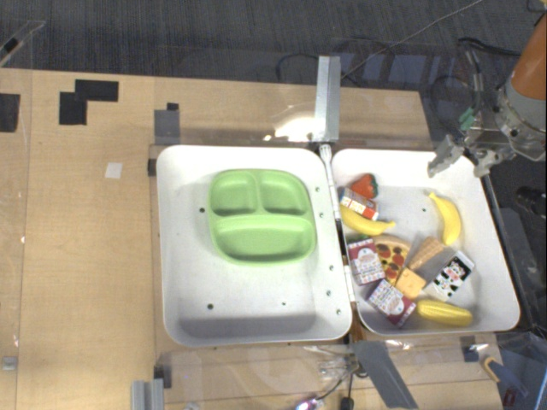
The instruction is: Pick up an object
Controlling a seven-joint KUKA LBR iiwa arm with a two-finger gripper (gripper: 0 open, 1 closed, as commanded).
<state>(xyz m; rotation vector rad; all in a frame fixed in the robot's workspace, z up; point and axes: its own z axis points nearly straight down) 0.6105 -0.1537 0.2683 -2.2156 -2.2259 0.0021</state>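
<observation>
Down front in the right bin [504, 314], bananas [445, 216] and snack packs sit untouched. Our gripper [462, 155] hovers at 2 o'clock, fingers apart, empty. Next we drop onto one item.

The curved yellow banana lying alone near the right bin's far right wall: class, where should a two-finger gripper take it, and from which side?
Grip the curved yellow banana across its middle, descending from above. It lies flat with bare bin floor on both sides, leaving room for the fingers.
</observation>
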